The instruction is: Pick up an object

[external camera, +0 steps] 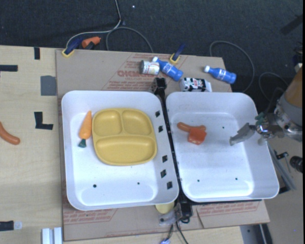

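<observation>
Reaching in from the right, the arm (295, 103) is seen low over the right bin's (218, 187) right rim, wrist angled leftward and slightly down. The gripper (242, 134) is extended over the bin's right part, a grey finger (240, 135) pointing left toward the middle. Whether the gripper is spread or pressed together cannot be told at this slant; nothing is seen pinched.

An orange-red object (193, 133) is noted on the right bin's floor, left of centre, well apart from the gripper.

In the left bin (112, 192), a yellow divided plate (124, 136) is found at centre, with a toy carrot (85, 126) just beside its left edge.

Beyond the bins, on the far cardboard strip, two blue bottles (171, 70) (221, 74) and a small black-and-white box (195, 85) are recorded. An orange sausage-shaped piece (6, 132) is seen on the bench far left.
</observation>
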Available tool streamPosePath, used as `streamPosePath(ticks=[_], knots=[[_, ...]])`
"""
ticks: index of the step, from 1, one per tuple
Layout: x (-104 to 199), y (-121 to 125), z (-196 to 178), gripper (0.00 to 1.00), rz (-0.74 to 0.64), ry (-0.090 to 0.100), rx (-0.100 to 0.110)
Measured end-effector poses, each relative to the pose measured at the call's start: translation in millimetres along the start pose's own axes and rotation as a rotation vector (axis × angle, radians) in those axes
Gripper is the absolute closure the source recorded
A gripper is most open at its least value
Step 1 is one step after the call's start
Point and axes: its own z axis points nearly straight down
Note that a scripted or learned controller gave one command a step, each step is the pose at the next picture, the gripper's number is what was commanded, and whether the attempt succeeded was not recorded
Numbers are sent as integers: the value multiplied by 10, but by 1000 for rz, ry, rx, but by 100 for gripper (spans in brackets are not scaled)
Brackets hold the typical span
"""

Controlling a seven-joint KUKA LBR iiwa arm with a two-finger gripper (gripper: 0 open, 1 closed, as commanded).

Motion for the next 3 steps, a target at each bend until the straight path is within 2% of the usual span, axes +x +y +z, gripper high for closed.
streamPosePath(ticks=[1,2,3], knots=[[452,1144,741,0,-9,0,-4],[1110,854,1360,0,-4,-3,-2],[1083,874,1217,100,-1,-2,-5]])
